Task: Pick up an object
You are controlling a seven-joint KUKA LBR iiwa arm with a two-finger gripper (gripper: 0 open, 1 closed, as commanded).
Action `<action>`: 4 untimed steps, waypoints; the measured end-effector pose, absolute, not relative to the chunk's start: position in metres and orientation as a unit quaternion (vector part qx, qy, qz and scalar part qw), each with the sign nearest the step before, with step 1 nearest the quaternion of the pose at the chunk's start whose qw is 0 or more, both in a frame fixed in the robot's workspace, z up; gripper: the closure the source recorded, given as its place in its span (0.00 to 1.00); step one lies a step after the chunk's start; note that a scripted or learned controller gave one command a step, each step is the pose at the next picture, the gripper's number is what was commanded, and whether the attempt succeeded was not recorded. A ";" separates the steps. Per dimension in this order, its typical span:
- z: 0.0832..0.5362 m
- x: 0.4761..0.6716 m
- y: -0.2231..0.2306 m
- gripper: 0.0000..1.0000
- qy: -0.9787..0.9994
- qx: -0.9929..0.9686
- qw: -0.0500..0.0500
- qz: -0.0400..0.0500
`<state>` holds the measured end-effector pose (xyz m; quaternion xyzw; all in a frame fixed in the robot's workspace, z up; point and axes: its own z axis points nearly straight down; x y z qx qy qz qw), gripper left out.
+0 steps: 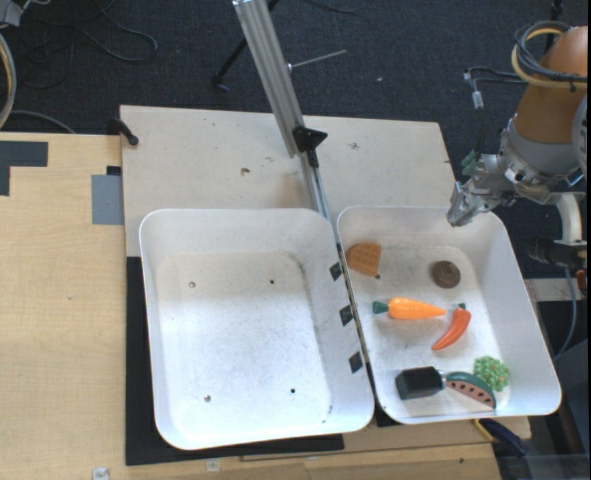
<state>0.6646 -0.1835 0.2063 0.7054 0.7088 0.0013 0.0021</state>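
The right bin (520, 268) holds several small objects: a tan bread-like piece (364, 258) at its upper left, a brown round disc (446, 274), an orange carrot (416, 310), a red chili pepper (453, 330), a black block (418, 382), a watermelon slice (472, 389) and a green broccoli (491, 371). My gripper (462, 211) hangs over the bin's far right corner, above and to the right of the brown disc. Nothing shows between its fingers.
The left bin (165, 268) sits beside the right one, with a row of black clips (345, 313) along the shared rim. A slanted aluminium pole (275, 78) rises behind the bins. The wooden bench top (45, 298) spreads to the left.
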 end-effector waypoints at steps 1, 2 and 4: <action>0.228 0.665 -0.185 1.00 0.709 0.705 0.001 0.001; 0.219 0.653 -0.139 1.00 0.708 0.706 -0.002 0.000; 0.216 0.615 -0.052 1.00 0.708 0.706 -0.003 -0.001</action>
